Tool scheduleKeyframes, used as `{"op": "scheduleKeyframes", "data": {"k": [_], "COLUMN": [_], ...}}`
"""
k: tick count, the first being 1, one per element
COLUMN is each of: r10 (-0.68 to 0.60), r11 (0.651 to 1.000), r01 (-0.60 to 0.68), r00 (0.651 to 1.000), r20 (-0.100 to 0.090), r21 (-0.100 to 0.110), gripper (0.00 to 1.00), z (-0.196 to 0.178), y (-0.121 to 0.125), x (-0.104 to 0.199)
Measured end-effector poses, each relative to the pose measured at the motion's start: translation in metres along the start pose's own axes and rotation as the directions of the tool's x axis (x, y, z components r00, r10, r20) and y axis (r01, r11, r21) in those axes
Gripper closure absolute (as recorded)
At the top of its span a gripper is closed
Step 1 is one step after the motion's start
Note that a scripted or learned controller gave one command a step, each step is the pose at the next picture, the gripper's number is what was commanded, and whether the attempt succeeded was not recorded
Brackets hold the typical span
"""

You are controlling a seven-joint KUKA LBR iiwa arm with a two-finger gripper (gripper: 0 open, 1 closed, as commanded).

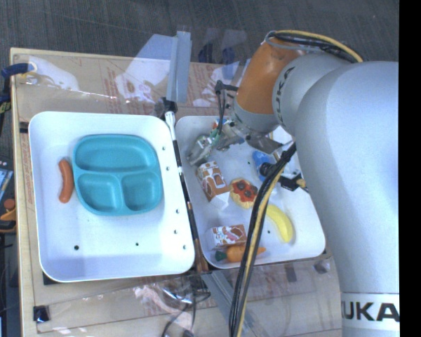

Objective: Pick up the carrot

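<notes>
The carrot [236, 254] is a small orange piece with a green end. It lies at the near edge of the right bin [305, 209], beside a brown and white box [228, 235]. A black cable crosses just to its right. My gripper [199, 150] hangs over the far left corner of that bin, well away from the carrot, and I see nothing in it. The grey arm and its orange band [263, 83] cover the right bin's far right part.
The right bin also holds a gingerbread-patterned block [212, 180], a round red and yellow toy [243, 192], a banana [279, 223] and a blue piece [261, 161]. The left bin [45, 237] holds a teal divided tray [119, 173] and a sausage [66, 180].
</notes>
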State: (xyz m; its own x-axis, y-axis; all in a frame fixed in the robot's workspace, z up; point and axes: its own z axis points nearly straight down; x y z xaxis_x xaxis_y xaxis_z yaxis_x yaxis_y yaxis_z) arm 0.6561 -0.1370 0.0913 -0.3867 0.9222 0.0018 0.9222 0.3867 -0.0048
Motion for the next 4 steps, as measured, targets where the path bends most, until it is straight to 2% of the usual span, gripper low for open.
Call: {"op": "scheduleKeyframes", "data": {"k": [1,2,3,4], "r10": [-0.007,-0.01,-0.01,0.019], "r11": [1.0,1.0,1.0,1.0], "r01": [0.007,0.01,0.01,-0.019], "r00": [1.0,1.0,1.0,1.0], "r20": [0.0,-0.001,-0.001,-0.002], "r21": [-0.002,0.001,0.0,0.0], "gripper": [0.0,1.0,0.0,0.0], "z": [0.001,-0.008,-0.008,0.002], "y": [-0.04,-0.04,-0.04,-0.126], "x": [0.017,0.018,0.017,0.023]}}
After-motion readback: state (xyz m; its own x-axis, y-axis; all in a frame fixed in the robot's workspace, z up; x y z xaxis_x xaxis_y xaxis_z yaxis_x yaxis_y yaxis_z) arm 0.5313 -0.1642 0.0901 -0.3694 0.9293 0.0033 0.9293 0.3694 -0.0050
